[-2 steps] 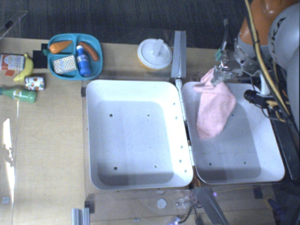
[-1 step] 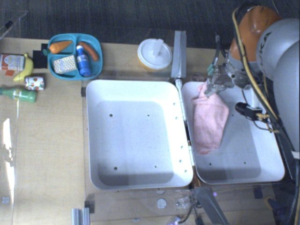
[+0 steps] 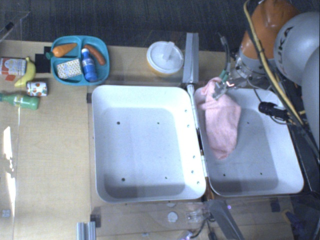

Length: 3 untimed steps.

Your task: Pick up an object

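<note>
Gripper state: my gripper (image 3: 221, 87) is pinching the upper corner of the pink cloth (image 3: 221, 121); the fingers are nearly closed, with fabric bunched between them.
Why this hold: I am gripping at a corner, so the rest of the cloth is trailing free below my fingers rather than balling up, which I judge makes it easier to lift.
Cloth position: it is draping down and away from my gripper, inside the right bin (image 3: 272, 176), close against the wall this bin shares with the left bin (image 3: 145, 149).
Long axis: running from my fingertips toward the near side of the bin, leaning slightly to the side.
Pointing: the gathered narrow end is at my fingers; the rounded loose end is pointing away from me, lying on the bin floor.
Lift status: judging partly raised; the lower end is probably touching the floor, so the pick is not yet complete.
Risk: thin fabric might be slipping from a corner pinch.
</note>
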Tool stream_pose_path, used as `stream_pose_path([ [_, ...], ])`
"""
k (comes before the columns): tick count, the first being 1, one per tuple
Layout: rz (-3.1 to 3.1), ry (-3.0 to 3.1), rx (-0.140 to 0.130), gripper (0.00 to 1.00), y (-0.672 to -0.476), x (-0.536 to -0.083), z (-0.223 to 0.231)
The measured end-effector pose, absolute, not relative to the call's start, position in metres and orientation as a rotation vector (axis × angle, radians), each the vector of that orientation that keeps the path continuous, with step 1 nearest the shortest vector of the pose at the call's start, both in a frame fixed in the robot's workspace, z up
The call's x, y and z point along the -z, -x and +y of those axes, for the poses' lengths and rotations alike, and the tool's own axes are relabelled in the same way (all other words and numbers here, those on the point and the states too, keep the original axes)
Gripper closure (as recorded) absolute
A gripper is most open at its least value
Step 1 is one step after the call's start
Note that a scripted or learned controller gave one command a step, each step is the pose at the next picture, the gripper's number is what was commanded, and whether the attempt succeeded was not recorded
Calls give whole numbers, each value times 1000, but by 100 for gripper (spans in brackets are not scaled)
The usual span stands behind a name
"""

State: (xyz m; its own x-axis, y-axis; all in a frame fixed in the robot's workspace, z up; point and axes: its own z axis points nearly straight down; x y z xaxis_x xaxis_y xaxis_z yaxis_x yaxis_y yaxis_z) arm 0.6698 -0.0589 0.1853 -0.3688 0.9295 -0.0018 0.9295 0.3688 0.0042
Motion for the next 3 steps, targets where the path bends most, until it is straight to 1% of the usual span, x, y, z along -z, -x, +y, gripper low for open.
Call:
stream_pose_path([
  [1, 2395, -2027, -4, 100, -670, -185, -49],
  [2, 2327, -2105, -4, 100, -670, -260, -83],
  [3, 2338, -2096, 0, 100, -669, -202, -120],
])
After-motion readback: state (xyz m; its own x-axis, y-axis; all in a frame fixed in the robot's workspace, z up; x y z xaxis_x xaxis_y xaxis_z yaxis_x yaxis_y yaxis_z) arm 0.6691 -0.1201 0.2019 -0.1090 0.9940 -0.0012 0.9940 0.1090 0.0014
